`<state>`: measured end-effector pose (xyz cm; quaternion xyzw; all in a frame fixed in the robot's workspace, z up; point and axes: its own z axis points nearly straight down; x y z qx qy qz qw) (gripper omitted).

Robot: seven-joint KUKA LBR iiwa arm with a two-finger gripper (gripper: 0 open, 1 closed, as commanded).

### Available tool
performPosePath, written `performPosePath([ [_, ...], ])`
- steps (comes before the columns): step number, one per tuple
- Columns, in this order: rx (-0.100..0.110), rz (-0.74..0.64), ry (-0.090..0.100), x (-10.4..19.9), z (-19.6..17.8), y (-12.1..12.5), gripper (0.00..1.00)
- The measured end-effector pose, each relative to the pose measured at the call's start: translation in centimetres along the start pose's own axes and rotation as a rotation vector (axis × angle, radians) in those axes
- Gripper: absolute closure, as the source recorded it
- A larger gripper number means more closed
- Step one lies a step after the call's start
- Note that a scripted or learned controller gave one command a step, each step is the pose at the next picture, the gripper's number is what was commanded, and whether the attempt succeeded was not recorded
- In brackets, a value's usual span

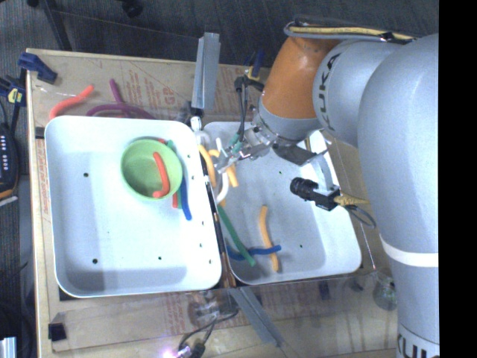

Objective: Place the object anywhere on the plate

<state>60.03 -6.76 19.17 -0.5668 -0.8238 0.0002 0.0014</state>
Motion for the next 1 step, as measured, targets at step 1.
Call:
performPosePath([
  [1, 0.0, 0.0, 0.0, 0.01, 0.0, 0.0, 0.0],
])
